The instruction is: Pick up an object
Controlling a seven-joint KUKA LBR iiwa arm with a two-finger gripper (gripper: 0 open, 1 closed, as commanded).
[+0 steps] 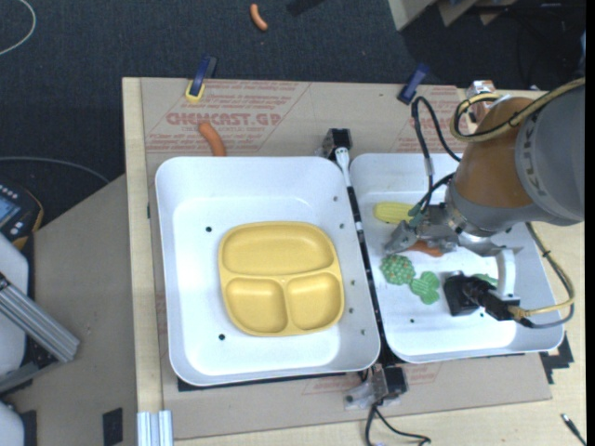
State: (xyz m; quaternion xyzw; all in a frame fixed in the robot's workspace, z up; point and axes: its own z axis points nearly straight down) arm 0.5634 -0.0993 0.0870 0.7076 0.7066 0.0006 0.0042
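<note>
In the right bin (465,342) lie a yellow corn-like piece (392,213), a green broccoli-like piece (398,268), a second green piece (428,287) and a small orange piece (429,247). My gripper (409,237) is low in this bin, between the yellow piece and the green ones. It is right beside the orange piece, which it partly hides. Whether it touches that piece I cannot tell. The arm's grey and orange wrist (497,170) covers the bin's back right part.
The left bin (186,203) holds a yellow divided plate (280,277). An orange sausage-like piece (213,138) lies on the bench behind the left bin, and another (258,16) lies on the dark floor. Clamps (198,80) (413,84) sit on the bench's far edge.
</note>
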